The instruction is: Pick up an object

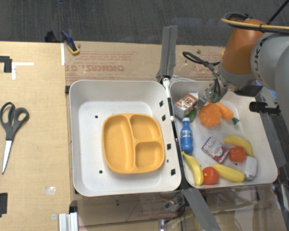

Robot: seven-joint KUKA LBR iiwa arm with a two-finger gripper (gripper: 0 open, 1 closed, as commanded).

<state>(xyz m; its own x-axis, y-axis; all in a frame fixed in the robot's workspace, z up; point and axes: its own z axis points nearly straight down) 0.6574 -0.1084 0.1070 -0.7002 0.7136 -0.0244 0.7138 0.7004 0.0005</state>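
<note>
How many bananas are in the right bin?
3. One banana lies at the bin's near left, by the blue bottle. A second lies along the near edge. A third lies farther right. Others may be hidden under the arm.

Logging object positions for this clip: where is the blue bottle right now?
The blue bottle lies in the right bin, close to its left wall, just below the small carton and above the nearest banana.

Mirrored red print on the cardboard sheet [116, 64], perhaps "CHEMICAL", hardly legible.
</note>
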